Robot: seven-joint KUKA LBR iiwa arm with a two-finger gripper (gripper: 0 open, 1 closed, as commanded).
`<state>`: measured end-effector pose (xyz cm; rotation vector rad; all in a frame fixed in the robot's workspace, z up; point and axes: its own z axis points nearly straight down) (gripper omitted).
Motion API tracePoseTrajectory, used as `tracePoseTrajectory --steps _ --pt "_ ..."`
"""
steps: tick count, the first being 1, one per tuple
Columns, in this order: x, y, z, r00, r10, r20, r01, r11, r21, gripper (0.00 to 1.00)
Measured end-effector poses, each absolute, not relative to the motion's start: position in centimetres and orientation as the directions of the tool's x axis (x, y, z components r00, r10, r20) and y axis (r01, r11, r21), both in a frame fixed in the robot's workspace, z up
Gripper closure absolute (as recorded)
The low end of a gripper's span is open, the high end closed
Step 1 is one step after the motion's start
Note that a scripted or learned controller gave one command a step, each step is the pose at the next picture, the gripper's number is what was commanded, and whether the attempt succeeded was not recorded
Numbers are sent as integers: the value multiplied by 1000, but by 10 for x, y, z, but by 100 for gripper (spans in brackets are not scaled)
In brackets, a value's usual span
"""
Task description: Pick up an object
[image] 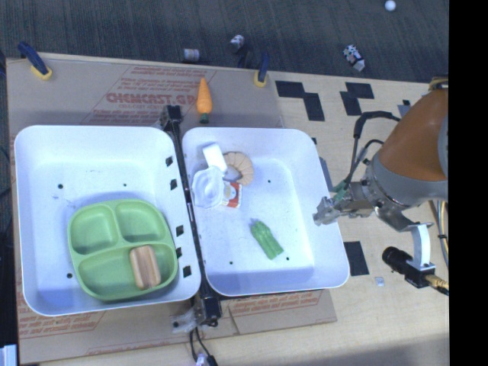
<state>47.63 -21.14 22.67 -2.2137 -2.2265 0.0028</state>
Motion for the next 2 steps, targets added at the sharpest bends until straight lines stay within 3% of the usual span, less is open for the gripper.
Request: tracePoseTrajectory --steps 1,2 --pt "478 -212 256 -6 1000 -2 1000 6 3 100" --pt "564 -175 222 -7 1000 1 1000 7 -2 100"
